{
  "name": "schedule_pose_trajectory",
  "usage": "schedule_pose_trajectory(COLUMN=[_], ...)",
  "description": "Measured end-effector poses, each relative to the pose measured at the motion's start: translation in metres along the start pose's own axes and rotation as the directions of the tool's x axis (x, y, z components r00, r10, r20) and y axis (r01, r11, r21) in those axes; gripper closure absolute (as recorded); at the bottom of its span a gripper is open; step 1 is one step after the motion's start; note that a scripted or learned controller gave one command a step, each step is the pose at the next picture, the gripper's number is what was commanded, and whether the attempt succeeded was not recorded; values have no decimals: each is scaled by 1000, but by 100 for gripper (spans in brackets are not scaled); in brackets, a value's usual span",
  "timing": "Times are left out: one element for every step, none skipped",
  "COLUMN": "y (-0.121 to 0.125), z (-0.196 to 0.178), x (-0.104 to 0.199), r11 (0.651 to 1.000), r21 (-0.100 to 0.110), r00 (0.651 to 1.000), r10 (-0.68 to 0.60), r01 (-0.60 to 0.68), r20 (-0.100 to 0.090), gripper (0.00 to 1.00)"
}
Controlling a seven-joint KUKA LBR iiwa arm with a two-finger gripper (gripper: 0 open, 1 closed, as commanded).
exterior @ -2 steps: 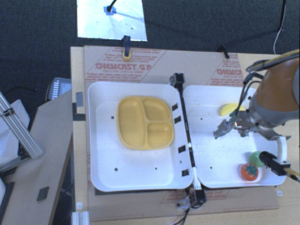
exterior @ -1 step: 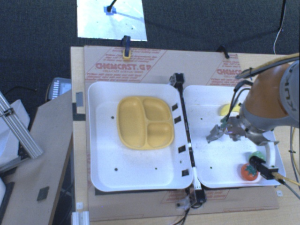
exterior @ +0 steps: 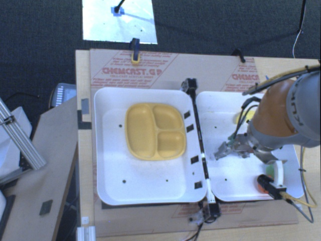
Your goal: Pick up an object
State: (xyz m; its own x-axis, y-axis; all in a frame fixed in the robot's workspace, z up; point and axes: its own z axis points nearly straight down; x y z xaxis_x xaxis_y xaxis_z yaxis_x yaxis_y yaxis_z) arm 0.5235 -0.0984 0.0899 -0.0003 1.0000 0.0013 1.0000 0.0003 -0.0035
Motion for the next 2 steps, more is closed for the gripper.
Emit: schedule_pose_trajectory(y=[1,4], z=[-13,-77], x=[-1,2], r11=[1000,1000], r21=[-5,-11], r00=[1000,1000], r10=[1,-4], r01=[-1,4], r20=[1,2], gripper=[100,100])
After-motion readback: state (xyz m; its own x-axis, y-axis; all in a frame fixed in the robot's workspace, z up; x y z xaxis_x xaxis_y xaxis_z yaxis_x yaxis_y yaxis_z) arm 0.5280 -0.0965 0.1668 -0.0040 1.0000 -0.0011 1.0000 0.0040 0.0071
